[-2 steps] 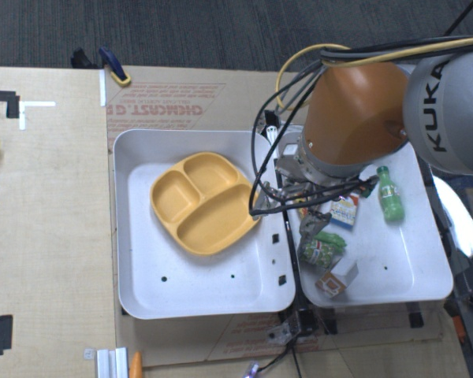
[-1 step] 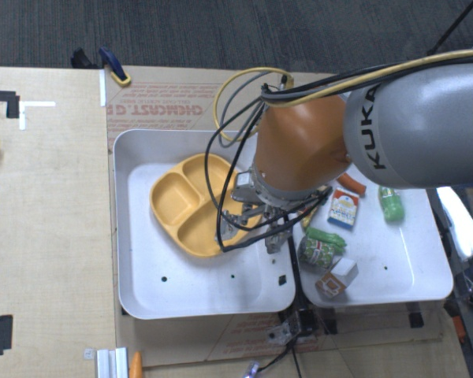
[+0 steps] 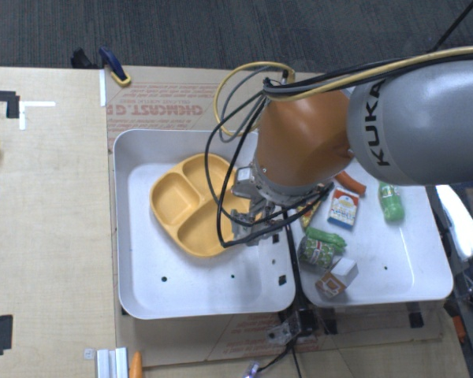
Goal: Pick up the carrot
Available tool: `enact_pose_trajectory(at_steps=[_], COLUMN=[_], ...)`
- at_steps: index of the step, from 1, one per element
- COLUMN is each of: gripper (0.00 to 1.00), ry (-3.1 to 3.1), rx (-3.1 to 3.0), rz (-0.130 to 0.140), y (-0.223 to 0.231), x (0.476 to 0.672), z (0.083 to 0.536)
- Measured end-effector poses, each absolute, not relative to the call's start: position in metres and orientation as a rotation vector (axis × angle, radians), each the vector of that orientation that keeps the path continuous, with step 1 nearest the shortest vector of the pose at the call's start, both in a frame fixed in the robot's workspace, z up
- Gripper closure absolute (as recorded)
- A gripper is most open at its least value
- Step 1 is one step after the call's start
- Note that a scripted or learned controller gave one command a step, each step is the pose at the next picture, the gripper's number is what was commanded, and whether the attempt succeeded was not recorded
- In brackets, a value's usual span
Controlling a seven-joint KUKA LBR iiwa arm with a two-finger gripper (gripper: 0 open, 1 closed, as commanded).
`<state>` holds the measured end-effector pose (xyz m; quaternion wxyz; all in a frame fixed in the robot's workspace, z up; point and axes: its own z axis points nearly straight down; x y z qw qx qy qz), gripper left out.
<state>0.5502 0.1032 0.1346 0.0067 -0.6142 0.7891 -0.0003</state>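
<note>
Right now the arm [image 3: 394, 124] leans in over the seam between the two white bins, its orange band hanging above the near edge of the yellow divided plate [image 3: 191, 205], which lies in the left bin [image 3: 142, 274]. The jaws [image 3: 251, 225] point down at the right rim of that plate, wrapped in black cables, and from where I stand I cannot tell whether they are spread or pressed together; I see nothing between them. The carrot [image 3: 351, 182] shows as a short orange sliver in the right bin [image 3: 410, 274], peeking out from beneath the grey forearm, with part of its length hidden. It lies to the jaws' right and slightly toward the far wall of the bins, across the divider from them. What shows of its long axis runs at a slant, from up-left down to the right, roughly along the line of the arm itself. So I judge the coming move to be a short shift rightward over the seam, with the wrist turned so the jaws close across that slant. The right bin also holds a small white and red carton [image 3: 343, 209] just beside the carrot, a green bottle [image 3: 391, 202] near it, a green can [image 3: 322, 247] and a small box [image 3: 337, 278] toward the front. The carton crowds the carrot closely, and I would expect it to get nudged. The pale desk [image 3: 47, 250] stretches off to the left.
</note>
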Motion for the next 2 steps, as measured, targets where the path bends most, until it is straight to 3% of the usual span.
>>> enact_pose_trajectory(at_steps=[1,2], gripper=[1.0,1.0], ry=[2.882,2.895], rx=[-1.23,-1.213], rz=[-0.001,0.001], y=[0.063,0.06], x=[0.552,0.497], z=[0.208,0.192])
